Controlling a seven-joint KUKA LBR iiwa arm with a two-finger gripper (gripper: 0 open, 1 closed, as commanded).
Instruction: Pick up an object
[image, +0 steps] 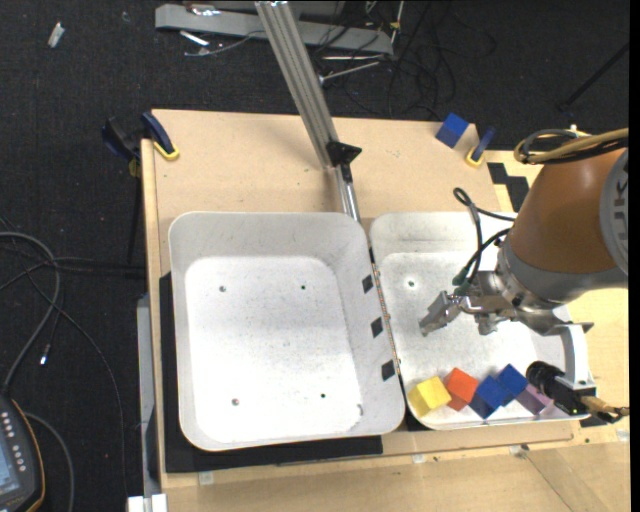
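Left of centre lies the left bin (265, 330). Beside it, the right bin (420, 240) holds a row of blocks along its lower edge: yellow (431, 395), orange (460, 386), blue (499, 389) and purple (534, 400). Above them hangs the gripper (436, 315), nothing between its fingers; whether they are open, I cannot tell. Another blue block (453, 128) sits on the bench (250, 160) at upper right.

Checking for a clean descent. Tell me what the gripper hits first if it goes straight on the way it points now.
The gripper points down and left in the right bin. Its line most likely meets that bin's bare white floor, with the yellow block lying nearer the camera, off that line. Depth is hard to judge from this slant.
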